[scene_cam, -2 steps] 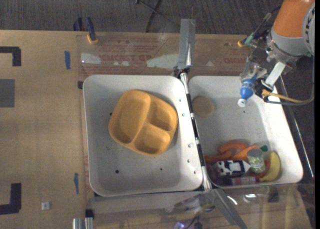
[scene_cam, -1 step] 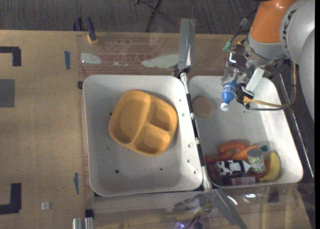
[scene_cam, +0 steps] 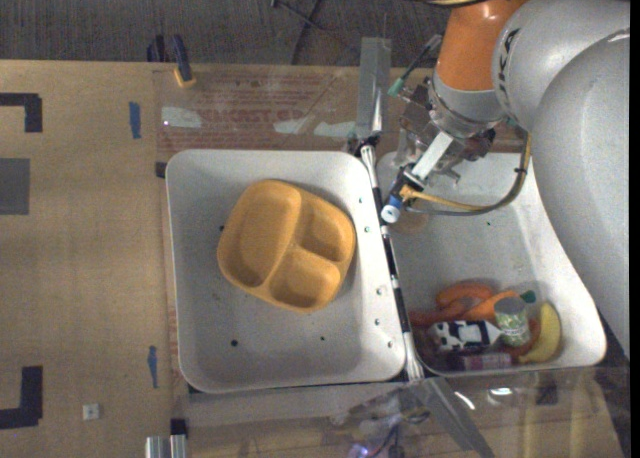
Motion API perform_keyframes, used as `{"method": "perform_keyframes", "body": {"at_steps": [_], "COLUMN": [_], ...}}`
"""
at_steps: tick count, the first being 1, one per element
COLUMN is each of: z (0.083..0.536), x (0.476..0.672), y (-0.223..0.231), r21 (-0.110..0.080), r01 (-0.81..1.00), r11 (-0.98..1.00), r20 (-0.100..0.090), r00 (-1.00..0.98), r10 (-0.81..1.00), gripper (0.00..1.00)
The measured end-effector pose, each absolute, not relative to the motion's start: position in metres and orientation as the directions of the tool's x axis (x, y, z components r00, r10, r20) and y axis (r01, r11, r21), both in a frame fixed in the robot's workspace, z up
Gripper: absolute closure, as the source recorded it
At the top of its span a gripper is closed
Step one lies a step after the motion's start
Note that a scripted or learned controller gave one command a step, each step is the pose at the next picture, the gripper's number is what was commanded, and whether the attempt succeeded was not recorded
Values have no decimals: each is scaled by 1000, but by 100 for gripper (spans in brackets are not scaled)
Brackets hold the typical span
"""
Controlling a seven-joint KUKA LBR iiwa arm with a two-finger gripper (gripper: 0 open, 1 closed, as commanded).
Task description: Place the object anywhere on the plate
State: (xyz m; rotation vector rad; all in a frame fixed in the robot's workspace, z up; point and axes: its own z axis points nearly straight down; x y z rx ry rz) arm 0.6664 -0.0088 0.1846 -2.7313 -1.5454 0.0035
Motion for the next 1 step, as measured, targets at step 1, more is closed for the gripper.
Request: {"method": "perform_keyframes", "body": {"at_steps": [1], "z": [185], "x": [655], "y": [51], "r21": [-4], "r01": [802], "r11": [-598], "r20": [-1], "r00": [598], "r10": [802], "gripper": [100]}}
